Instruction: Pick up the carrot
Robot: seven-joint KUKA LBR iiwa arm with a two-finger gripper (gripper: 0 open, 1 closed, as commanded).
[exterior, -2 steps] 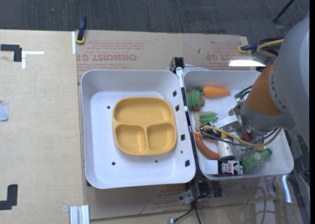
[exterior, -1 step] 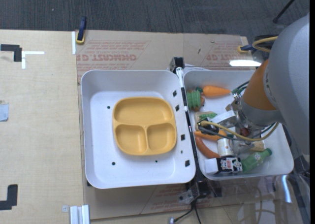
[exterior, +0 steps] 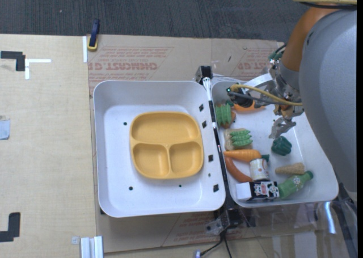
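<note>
Though the carrot lies plain at centre-right, the gripper — upper right — is blurred; grip state unreadable

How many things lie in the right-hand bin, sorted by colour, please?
Green: 4, namely lettuce piece, pea pods, dark green piece, green bottle
Orange: 3, including the carrot
Tan cone: 1
Small can: 1
Black-and-white box: 1
Total: 10
</note>
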